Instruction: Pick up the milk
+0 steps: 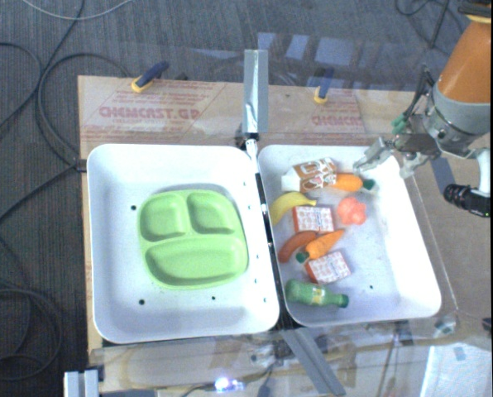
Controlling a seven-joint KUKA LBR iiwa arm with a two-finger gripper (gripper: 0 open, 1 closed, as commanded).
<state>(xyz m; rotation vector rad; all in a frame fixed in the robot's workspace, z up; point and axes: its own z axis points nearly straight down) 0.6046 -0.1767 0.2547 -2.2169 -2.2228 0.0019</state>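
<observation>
- Three small red-and-white cartons in the right bin (412, 246), any of them possibly the milk: one (315, 172) lying near the bin's far-left corner, one (313, 218) near the middle of the pile, one (327, 267) toward the near side.
- Far carton touching a carrot (346, 183) on its right, with a banana (286, 205) just below it by the bin's left wall.
- Middle carton flanked by the banana on the left and a reddish-pink round fruit (353, 212) on the right.
- Just under the middle carton, a red sausage (296, 244) and a second carrot (325, 244) side by side, both slanted.
- Near carton just below that second carrot, with a green bottle (315, 294) lying on its side closest to the bin's front wall.
- Gripper (391, 157) over the far-right part of the right bin, fingers spread apart, nothing between them; left finger near the tip of the far carrot, well apart from the middle and near cartons.
- Grey wrist and orange band of the arm (470, 64) up at the right.
- Left bin (114, 172) with a green divided tray (194, 238) lying flat in its middle.
- Both bins touching along their inner walls on a board, with cables on the dark floor beyond.
</observation>
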